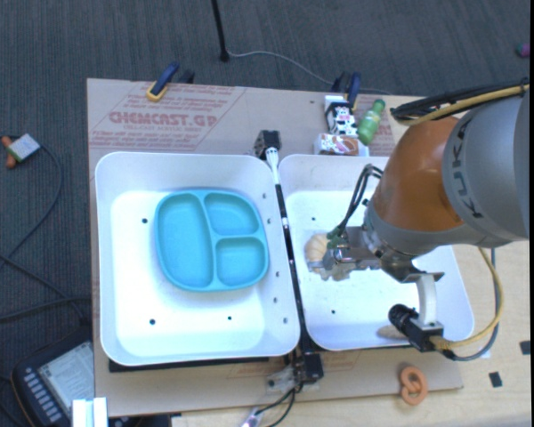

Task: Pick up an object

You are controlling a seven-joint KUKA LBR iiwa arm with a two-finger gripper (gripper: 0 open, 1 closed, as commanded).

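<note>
Gripper: low in the right bin, just right of a small beige object; finger state impossible to tell, the tips blurred against the object and half covered by the wrist.

Risks, as judged:
- Beige object close to the bin's left wall; likely to be pushed against it or nudged aside rather than caught.
- Small, rounded piece; liable to slip out on closing.
- Contact unconfirmed; touching or merely beside, not readable.

Surroundings, left to right:
- Left bin: blue divided tray lying flat in the middle, well apart from the gripper.
- Black divider clamp at the far end of the shared rim.
- Right bin: second pale item at the near wall, beside the black cable fitting.
- Green bottle and printed packet on the board beyond the right bin.
- Orange ring on the near board edge.

Obstruction: orange-banded arm over much of the right bin, hiding its right part.
</note>
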